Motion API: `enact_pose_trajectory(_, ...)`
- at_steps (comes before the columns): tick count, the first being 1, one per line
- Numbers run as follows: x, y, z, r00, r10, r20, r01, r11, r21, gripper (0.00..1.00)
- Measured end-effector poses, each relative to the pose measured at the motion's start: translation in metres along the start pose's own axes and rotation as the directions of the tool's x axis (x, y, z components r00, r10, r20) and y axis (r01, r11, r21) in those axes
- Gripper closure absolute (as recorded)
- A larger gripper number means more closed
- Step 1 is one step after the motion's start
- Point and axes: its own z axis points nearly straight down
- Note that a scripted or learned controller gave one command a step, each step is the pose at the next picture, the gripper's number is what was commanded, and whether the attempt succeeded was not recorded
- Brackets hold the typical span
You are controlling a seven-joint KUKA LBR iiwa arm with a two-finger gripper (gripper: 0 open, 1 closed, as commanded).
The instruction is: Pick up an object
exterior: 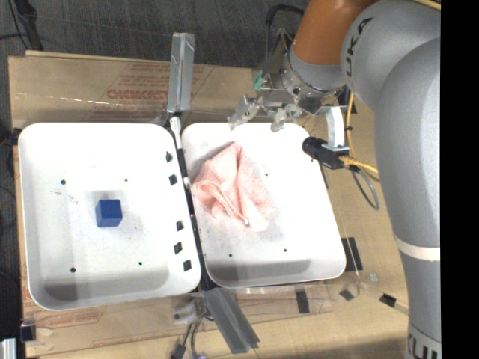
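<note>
A small blue cube rests in the left white bin, a little left of its middle. A crumpled pink cloth lies in the right white bin, toward its upper left. My gripper hangs over the far edge of the right bin, above and just beyond the cloth. Its two metal fingers stand spread apart with nothing between them. The grey arm with its orange band comes in from the upper right.
A metal divider runs between the two bins, with black clips along the shared edge. Cardboard covers the bench around the bins. A black cable fitting and a yellow wire hang by the right bin's far right rim.
</note>
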Motion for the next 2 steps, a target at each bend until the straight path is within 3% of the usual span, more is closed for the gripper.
enact_pose_trajectory(1, -0.012, 0.008, 0.155, 1.0, 0.016, 0.0, -0.016, 1.0, 0.002, 0.0)
enact_pose_trajectory(2, -0.01, 0.006, 0.168, 0.999, -0.055, -0.001, 0.055, 0.998, -0.004, 0.0)
